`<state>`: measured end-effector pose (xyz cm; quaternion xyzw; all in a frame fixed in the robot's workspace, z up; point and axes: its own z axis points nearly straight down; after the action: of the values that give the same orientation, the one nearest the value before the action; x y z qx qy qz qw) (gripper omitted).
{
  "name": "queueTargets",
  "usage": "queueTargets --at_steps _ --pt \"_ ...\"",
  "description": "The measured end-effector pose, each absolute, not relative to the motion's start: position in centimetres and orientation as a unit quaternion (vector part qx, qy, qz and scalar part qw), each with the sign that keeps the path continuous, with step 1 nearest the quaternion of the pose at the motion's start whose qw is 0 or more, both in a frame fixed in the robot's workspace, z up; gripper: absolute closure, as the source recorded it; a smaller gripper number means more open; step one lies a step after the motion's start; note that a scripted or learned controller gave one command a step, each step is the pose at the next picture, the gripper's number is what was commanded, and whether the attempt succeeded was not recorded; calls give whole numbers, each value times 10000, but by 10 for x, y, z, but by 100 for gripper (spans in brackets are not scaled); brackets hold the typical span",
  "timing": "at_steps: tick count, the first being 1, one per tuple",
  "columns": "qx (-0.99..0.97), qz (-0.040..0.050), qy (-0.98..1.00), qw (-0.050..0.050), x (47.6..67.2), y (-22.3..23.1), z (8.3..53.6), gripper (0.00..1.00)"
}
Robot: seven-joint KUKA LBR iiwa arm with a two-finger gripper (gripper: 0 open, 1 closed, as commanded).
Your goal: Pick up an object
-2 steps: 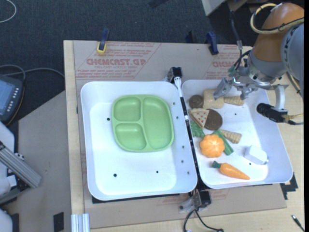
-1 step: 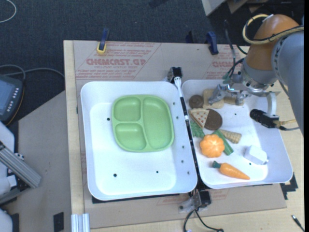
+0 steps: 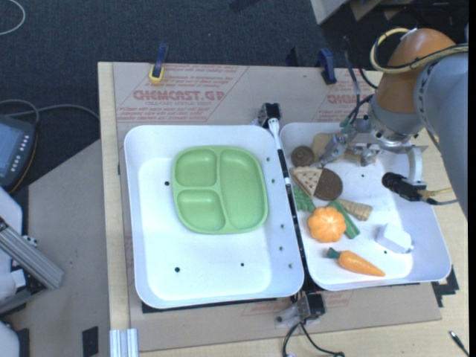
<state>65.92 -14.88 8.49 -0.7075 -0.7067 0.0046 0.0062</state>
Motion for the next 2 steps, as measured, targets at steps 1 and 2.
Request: queueTargets --at_steps 1,2 --pt "-7075 42 -7067 45 659 -149 94 100" --pt "-7068 -18 -7074 -32 662 -146 138 100"
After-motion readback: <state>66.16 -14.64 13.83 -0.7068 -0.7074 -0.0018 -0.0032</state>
